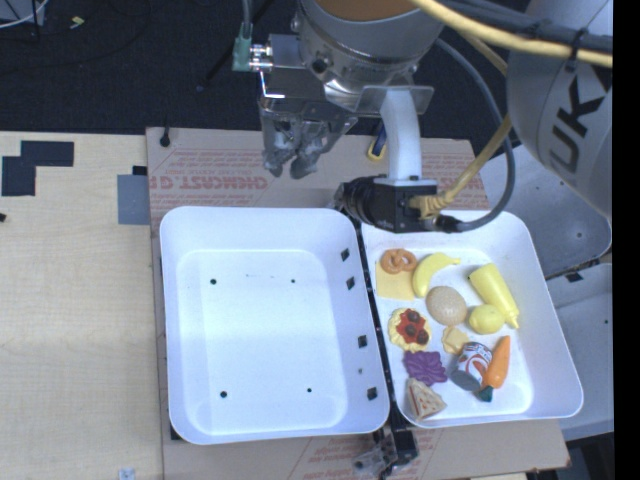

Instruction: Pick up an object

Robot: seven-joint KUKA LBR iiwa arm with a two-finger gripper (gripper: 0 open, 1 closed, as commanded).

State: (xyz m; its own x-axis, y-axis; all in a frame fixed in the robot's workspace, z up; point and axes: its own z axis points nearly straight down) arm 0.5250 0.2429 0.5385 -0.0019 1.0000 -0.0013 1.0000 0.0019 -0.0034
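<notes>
the arm [370, 18] hangs over the tabletop [70, 298], above the left bin [185, 238]. the hand [297, 153] is released, grasping nothing. the toy food, banana [436, 268] included, lies in the right bin [555, 368], at four o'clock from the hand, well apart.

I can read only part of the maker's name, the large dark letters "UK", on the grey arm [570, 118] at upper right, and red print on the cardboard sheet [215, 173] that appears upside down, illegible.
</notes>
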